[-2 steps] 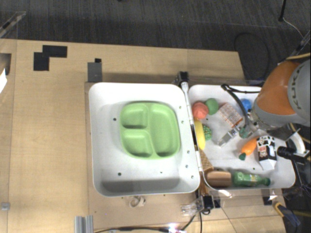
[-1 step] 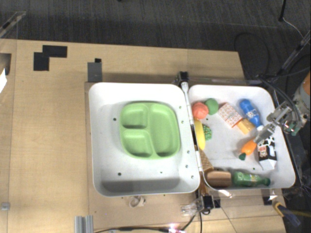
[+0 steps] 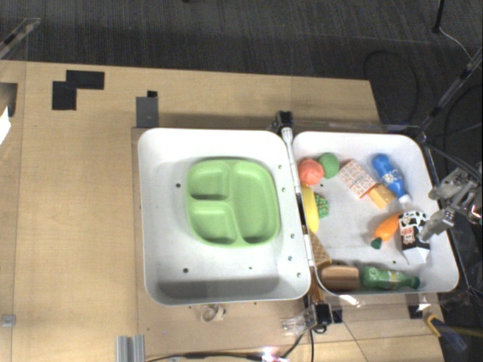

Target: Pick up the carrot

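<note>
The gripper (image 3: 453,202) is seen at the right bin's (image 3: 355,236) far edge; its grasp state cannot be told. The carrot (image 3: 386,229) lies just inward of it, beside a small cow-patterned carton (image 3: 410,228). A descent over the orange body is advised, so that the carton is kept clear.

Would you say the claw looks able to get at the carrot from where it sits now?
Probably yes: the carrot lies uncovered in the right bin, and the claw hangs at that bin's right edge. A small cow-patterned carton crowds the carrot's right side.
</note>
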`<move>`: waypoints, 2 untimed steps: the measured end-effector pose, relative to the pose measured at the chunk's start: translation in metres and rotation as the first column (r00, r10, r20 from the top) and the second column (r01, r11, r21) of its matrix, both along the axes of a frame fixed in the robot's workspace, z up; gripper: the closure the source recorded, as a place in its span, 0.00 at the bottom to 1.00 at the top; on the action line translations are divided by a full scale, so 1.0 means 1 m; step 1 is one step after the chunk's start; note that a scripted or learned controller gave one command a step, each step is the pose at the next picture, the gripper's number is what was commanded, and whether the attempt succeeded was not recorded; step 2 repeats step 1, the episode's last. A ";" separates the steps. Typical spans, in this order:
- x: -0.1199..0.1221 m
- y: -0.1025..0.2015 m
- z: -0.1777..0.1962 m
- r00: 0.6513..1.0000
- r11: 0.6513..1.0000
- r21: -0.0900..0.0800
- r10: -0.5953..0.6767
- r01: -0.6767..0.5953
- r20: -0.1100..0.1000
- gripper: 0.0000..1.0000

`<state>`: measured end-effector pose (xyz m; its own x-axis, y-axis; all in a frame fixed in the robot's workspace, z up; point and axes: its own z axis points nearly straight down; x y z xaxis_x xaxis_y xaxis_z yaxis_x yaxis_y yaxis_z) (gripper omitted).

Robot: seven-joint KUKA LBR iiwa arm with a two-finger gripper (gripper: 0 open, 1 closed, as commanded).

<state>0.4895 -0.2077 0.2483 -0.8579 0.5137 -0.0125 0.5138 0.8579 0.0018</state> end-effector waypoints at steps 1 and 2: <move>0.001 0.002 0.006 0.949 0.949 -0.003 0.314 -0.314 -0.001 0.00; 0.001 0.002 0.006 0.949 0.949 -0.003 0.314 -0.314 -0.001 0.00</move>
